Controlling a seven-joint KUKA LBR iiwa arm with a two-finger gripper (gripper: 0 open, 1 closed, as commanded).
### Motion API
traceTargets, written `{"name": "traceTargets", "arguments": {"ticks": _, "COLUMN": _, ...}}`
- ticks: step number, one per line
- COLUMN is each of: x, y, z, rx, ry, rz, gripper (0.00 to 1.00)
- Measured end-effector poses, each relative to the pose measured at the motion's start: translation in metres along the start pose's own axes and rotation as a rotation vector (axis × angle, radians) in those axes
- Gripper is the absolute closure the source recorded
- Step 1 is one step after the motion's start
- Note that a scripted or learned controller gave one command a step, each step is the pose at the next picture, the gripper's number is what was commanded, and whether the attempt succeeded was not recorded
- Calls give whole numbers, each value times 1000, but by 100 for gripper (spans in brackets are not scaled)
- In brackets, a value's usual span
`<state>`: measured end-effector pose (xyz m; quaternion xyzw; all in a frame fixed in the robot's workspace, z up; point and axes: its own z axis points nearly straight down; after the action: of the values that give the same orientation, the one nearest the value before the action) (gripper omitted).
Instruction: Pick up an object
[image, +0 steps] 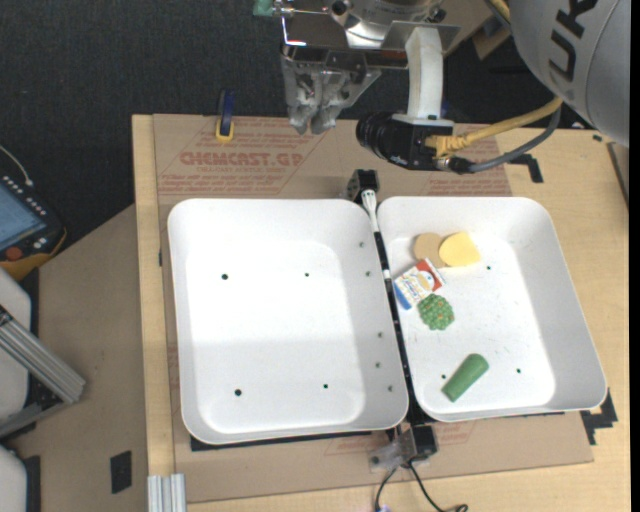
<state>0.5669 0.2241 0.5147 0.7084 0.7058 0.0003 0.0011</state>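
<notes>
Objects: five small pieces, all in the right bin (530, 300), right of the frame's centre. Yellow block (461, 249) at the upper middle of that bin, touching a tan disc (427, 246) on its left. Just below those, a small red, white and blue packet (417, 283), tilted, near the bin's left wall. Right under the packet and touching it, a bumpy green lump (436, 313). Lower down and apart from the rest, a green cylinder (465, 377), lying slanted. Left bin (270, 330) white, four dark dots on its floor.

Pincer (313, 122) at the top of the frame, left of centre, over the brown board (240, 160) on the surface (100, 300), past the upper rim of the left bin. Narrow, tips close together, nothing between them. Well apart from every piece: all lie lower and to the right of it, tan disc and packet nearest, green cylinder farthest.
</notes>
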Motion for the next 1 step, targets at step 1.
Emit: {"name": "traceTargets", "arguments": {"ticks": 1, "x": 1, "y": -3, "z": -14, "rx": -4, "ry": 3, "rz": -3, "gripper": 100}}
